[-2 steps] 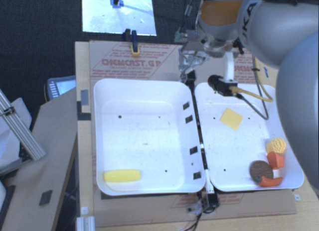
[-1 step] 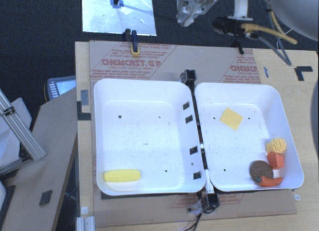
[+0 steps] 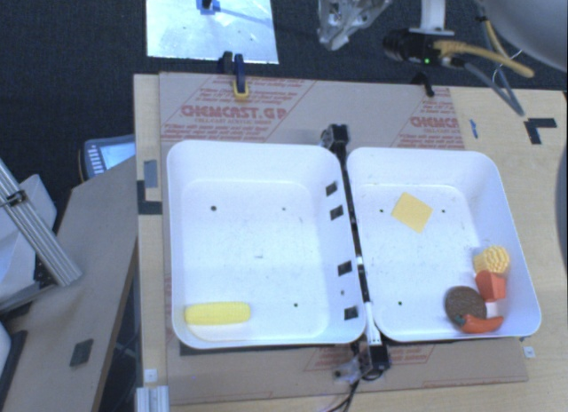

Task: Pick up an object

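I'm watching the claw hanging high at the top of the view, beyond the bins.

The arm is reaching in from the upper right, its claw sitting above the dark floor behind the surface, touching nothing; I cannot tell how far it is spread. Nearest it, in the right bin, a flat yellow square is lying toward the back, and a yellow bumpy piece, an orange-red block, a brown round disc and an orange-red strip are clustering in the front right corner. A smooth yellow oblong is resting at the front of the left bin.
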Available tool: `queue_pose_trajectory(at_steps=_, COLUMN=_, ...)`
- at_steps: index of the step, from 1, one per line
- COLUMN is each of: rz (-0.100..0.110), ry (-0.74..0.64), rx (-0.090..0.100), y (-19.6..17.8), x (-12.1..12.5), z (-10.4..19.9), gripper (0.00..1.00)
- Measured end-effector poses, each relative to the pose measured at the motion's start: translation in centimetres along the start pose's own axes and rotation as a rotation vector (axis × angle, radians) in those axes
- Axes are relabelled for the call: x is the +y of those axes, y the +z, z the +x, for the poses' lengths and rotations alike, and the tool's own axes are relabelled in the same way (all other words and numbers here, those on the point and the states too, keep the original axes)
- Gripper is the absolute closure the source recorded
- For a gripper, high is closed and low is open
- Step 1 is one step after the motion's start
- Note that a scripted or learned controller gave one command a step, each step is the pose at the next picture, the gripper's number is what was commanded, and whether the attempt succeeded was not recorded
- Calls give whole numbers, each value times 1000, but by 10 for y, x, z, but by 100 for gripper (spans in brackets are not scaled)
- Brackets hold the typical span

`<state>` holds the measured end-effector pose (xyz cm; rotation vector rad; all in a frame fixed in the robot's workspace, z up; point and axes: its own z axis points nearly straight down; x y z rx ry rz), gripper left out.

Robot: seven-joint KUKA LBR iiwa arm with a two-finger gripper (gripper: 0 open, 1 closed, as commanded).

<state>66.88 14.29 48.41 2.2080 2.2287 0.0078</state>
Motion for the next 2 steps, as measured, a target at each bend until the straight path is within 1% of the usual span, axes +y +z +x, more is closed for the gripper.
queue_pose_trajectory(at_steps=1, rz=21, ry=2, rx=-3, y=203, x=-22, z=39, gripper=100)
queue_pose_trajectory(at_steps=2, rz=2, ry=-1, rx=4, y=139, x=-62, z=96, gripper=100)
